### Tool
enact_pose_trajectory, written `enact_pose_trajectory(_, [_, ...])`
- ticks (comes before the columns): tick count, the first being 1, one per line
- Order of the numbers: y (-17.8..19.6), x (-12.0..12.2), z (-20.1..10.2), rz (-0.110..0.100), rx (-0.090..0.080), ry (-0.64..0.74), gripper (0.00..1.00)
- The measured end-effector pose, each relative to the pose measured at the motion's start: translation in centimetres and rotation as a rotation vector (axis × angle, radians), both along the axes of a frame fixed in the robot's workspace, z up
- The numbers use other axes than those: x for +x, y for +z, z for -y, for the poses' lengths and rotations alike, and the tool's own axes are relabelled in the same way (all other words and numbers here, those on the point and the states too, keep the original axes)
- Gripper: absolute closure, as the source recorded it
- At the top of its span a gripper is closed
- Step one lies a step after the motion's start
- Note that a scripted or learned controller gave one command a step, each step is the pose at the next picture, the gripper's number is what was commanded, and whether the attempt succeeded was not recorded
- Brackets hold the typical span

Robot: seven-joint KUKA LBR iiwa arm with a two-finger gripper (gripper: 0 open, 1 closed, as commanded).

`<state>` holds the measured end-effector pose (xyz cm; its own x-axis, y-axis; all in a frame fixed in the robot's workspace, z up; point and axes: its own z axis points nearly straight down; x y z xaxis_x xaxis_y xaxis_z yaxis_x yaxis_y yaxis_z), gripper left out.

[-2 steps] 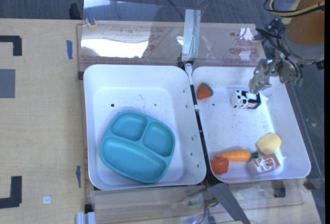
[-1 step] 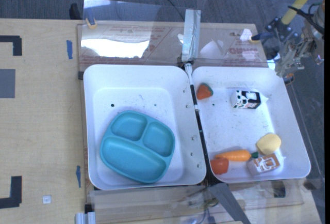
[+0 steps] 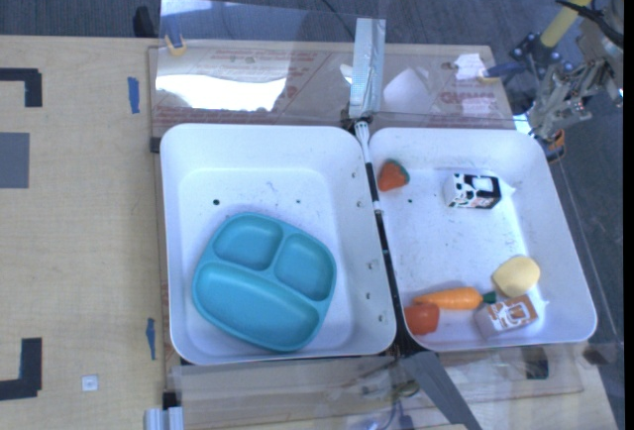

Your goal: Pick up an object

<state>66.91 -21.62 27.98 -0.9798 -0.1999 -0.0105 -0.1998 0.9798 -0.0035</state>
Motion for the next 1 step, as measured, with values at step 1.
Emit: enact_pose_trajectory(1, [-7.01, -0.14, 0.55, -0.011, 0.003, 0.229, 1.00])
